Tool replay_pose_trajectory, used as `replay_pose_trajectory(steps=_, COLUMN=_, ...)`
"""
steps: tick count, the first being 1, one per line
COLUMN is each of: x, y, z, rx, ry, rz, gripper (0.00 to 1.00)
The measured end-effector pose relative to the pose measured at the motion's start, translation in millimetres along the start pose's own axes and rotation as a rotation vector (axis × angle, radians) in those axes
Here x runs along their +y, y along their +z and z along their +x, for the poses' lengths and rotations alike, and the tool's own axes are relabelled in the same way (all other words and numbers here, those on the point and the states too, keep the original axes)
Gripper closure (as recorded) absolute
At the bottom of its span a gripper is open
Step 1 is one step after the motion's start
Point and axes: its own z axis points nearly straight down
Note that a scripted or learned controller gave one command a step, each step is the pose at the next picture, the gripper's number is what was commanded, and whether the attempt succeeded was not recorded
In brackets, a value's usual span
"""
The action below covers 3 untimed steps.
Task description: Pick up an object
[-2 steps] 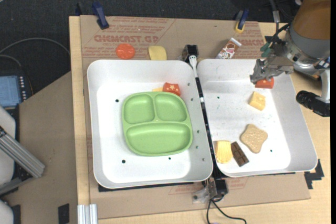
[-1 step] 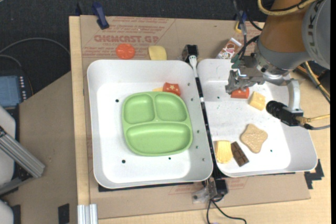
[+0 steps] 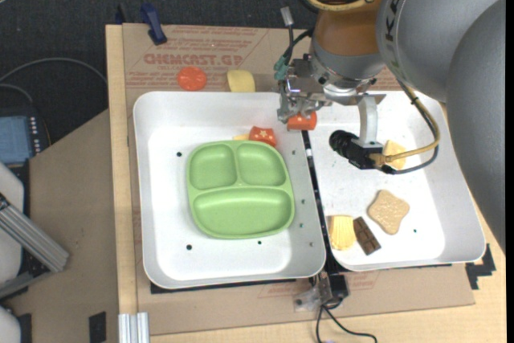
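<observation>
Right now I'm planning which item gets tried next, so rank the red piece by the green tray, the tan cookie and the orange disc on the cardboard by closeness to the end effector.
From the end effector:
1. Red piece, just left of it, at the green tray's top edge.
2. Tan cookie, in the right bin, toward the front.
3. Orange disc, on the cardboard behind the left bin; only slightly farther than the cookie.

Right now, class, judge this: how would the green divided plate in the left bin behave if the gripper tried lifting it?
The green divided plate looks moulded and rigid, so it probably would not flop. It lies flat and wide, so tipping or rolling seems unlikely. Its smooth, low rim may slip from a two-finger pinch.
</observation>
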Motion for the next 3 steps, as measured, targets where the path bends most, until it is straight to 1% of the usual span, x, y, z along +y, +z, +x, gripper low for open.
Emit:
replay_pose_trajectory(steps=1, x=-8, y=6, z=-64, rx=-0.008, ry=0.02, rz=0.008, gripper=1.0)
replay_pose_trajectory(steps=2, x=-31, y=19, z=-2, rx=-0.004, ry=0.009, rz=0.01, gripper=1.0)
replay_pose_trajectory(steps=3, x=-65, y=19, z=-45, rx=-0.007, ry=0.019, rz=0.009, gripper=1.0)
